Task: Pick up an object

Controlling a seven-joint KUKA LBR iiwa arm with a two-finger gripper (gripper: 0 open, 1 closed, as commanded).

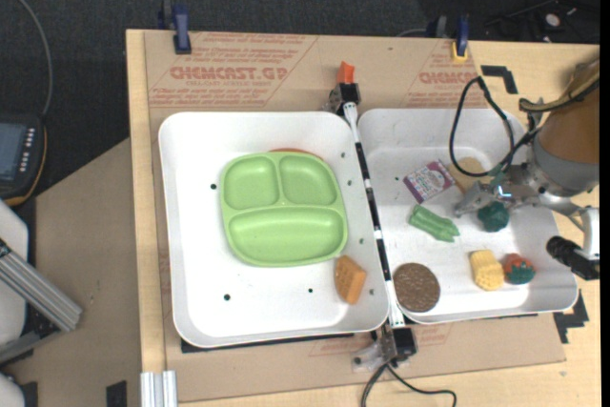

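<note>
The gripper (479, 201) is low in the right bin (400, 133), reaching in from the right. Its jaws are next to a dark green piece (494, 218); I cannot tell if they are wide or narrow, or if they hold it. Near them lie a purple packet (428, 180) and a green pod (435, 225). Toward the front of this bin are a brown disc (416, 287), a yellow corn (487, 270) and a small red-green toy (518, 269). The left bin (191, 205) holds a green divided plate (282, 209) and an orange chunk (350, 280) at its front right.
</note>
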